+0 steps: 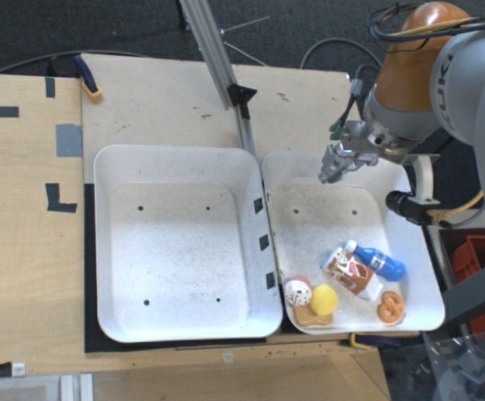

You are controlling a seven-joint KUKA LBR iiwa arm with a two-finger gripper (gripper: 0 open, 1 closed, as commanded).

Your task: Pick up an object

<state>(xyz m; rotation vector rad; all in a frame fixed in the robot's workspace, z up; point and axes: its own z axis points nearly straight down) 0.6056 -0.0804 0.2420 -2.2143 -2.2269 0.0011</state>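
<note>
My gripper hangs over the far edge of the right bin, well away from the objects. At that bin's near side lie a blue bottle, a brown and white carton, a yellow lemon-like ball, a white ball with spots, a pretzel and a tan piece under the yellow ball. Nothing is seen between the fingers.
The left bin sits beside the right one, with a grey divider strip between them. A slanted metal pole rises behind the bins. A yellow-handled clamp lies at the far left of the board.
</note>
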